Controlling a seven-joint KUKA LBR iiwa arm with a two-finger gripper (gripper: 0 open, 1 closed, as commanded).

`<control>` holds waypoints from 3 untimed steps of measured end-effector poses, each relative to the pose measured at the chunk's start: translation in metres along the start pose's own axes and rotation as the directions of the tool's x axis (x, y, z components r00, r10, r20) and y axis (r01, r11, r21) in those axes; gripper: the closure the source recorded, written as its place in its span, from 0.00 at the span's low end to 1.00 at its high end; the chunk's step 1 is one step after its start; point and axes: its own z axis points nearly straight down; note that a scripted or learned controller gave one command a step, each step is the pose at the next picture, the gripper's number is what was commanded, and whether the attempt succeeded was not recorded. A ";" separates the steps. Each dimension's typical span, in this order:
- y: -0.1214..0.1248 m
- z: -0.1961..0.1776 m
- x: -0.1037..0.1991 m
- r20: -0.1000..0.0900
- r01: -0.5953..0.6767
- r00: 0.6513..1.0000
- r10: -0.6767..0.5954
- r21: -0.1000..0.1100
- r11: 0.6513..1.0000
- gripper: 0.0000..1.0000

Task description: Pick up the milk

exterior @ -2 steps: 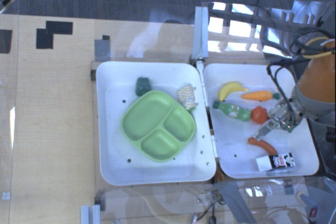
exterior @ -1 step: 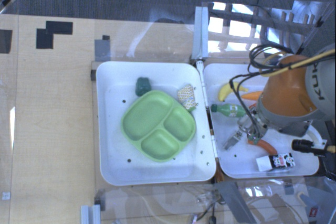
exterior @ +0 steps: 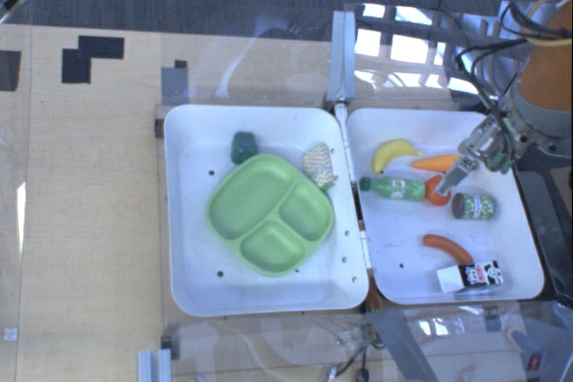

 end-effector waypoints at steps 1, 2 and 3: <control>0.011 0.097 -0.003 -0.005 0.037 0.999 -0.037 0.002 0.999 0.00; -0.046 0.096 0.060 -0.004 0.165 0.986 -0.165 0.001 0.986 0.00; -0.053 0.142 0.051 0.003 0.392 0.920 -0.392 -0.002 0.920 0.00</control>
